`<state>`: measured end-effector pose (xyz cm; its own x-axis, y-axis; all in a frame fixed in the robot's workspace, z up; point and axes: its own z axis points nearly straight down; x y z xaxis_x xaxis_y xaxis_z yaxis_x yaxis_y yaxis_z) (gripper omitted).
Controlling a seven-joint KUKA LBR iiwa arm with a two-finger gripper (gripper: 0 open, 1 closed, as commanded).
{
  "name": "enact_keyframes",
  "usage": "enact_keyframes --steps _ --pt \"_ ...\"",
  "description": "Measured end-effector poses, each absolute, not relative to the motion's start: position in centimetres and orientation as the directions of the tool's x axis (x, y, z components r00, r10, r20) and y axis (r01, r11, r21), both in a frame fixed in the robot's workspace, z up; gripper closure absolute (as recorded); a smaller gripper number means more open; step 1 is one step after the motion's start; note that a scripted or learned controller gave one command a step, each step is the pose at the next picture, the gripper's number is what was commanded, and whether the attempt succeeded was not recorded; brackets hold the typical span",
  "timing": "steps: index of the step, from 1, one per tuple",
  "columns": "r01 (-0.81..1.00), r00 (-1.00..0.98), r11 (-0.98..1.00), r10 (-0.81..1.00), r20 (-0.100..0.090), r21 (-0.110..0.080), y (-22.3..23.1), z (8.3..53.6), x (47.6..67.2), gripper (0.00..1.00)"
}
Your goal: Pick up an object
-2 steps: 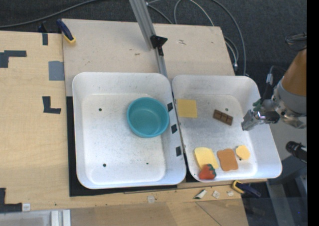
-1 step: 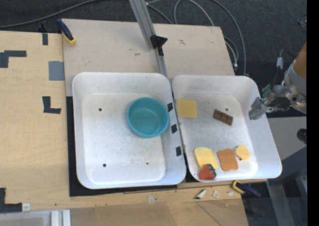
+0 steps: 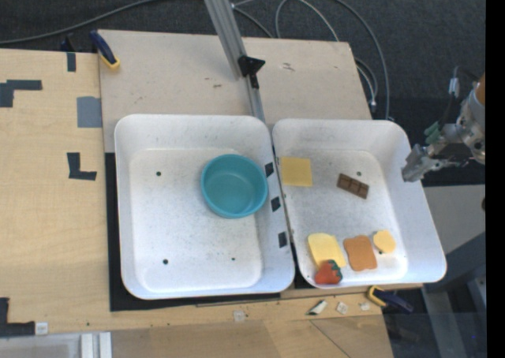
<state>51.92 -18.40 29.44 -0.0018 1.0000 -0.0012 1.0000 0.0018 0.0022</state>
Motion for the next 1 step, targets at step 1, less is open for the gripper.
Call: enact_keyframes --steps 1 --pt "1.0 -0.006 0.006 1.0 0.001 -0.002 -13.51 28.0 53.82 1.0"
